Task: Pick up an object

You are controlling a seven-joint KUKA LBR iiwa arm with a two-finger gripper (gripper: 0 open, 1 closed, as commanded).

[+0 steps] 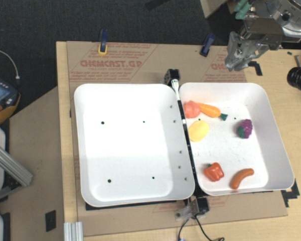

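Two-finger metal claw [239, 59] up past far rim of right shallow white bin [276, 149], holding nothing; finger gap impossible to judge. Below in that bin: pink lump [191, 109] touching orange carrot [209, 109], yellow lemon [198, 131], purple grapes [245, 128], red pepper [214, 171], brown sausage [241, 178]. Left white bin [83, 149] alongside.

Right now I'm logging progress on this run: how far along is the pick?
Nothing looks done yet. The gripper hangs above the far rim of the right bin, with nothing visible between its fingers. All the toys lie in that bin: carrot, lemon, purple grapes, red pepper, sausage. Left: descend, grasp one, lift.
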